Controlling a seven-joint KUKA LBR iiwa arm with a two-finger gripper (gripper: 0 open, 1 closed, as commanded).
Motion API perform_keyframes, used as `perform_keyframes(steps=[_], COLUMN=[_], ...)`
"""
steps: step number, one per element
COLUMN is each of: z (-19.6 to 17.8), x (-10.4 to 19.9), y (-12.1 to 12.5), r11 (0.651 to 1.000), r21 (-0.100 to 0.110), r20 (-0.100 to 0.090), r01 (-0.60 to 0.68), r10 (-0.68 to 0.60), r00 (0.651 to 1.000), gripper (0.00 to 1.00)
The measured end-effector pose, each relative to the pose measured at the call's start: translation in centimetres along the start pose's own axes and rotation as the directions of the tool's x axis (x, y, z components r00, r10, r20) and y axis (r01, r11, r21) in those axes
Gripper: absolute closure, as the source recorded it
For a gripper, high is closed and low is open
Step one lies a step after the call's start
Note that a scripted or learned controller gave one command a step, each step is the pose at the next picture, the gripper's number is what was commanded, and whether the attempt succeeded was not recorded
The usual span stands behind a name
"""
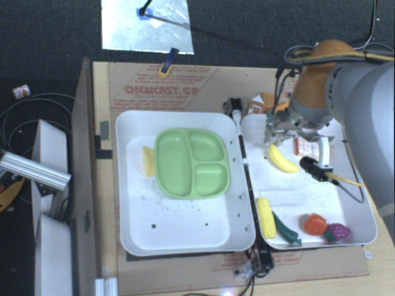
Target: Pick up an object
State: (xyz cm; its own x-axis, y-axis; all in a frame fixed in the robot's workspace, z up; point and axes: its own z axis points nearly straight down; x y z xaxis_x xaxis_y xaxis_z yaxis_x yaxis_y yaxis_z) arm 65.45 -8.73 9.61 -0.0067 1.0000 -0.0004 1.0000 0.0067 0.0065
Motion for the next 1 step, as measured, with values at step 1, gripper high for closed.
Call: perform_keyframes(steps=[1], z=[-10.92], x=[2.76], y=[-4.5], r11=[1.0], r21=[-0.002], r20=[-0.001], r01=[0.0], r10=[0.0], r00=[1.0], gripper=[1.0])
